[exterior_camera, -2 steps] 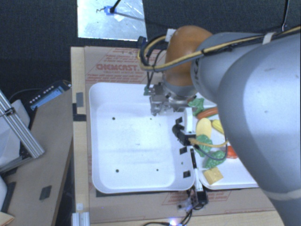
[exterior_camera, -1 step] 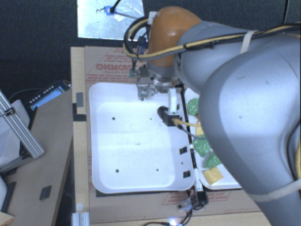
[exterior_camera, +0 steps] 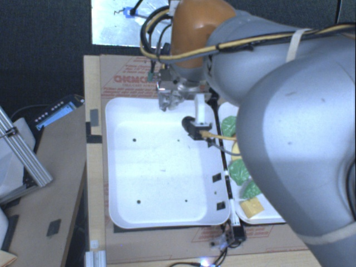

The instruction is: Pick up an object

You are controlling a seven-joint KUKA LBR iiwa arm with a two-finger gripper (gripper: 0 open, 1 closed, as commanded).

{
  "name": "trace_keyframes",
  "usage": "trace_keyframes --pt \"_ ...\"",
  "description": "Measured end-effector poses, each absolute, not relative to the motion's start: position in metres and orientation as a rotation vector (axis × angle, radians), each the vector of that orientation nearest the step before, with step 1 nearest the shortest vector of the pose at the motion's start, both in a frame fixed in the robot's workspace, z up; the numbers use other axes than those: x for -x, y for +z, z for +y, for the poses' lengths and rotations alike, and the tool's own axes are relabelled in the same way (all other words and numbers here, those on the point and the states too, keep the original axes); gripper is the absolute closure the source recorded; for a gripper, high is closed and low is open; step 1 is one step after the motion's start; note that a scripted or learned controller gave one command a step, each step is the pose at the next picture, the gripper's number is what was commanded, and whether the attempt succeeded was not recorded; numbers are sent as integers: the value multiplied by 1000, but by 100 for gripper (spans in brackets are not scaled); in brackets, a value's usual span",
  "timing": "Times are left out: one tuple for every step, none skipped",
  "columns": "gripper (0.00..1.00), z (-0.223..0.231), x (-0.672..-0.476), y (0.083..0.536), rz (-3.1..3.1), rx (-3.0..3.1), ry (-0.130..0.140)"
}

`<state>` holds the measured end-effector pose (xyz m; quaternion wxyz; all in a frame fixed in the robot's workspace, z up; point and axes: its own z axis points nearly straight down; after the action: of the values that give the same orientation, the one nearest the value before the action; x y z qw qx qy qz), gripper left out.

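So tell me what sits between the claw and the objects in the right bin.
The claw hangs over the left bin's far edge. Toward the green pieces and yellow block lie the two bins' adjoining rims and the arm's own black cable fitting; the arm hides the rest.

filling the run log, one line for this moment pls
hand over left white bin's far edge | green and yellow pieces in right bin | nothing visibly held

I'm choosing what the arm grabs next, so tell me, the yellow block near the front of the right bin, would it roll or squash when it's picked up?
The yellow block looks flat-sided and blocky, so it probably won't roll. Its matte surface suggests foam or soft plastic: likely light, perhaps slightly squashy. It lies against green pieces, which may shift too.
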<state>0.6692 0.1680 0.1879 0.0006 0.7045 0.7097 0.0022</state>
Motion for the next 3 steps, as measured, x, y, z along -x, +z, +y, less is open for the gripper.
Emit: trace_keyframes --pt "100 151 -671 317 2218 -2212 21" --pt "100 125 -659 484 2214 -2211 27" --pt "100 151 -663 527 2226 -2211 10"
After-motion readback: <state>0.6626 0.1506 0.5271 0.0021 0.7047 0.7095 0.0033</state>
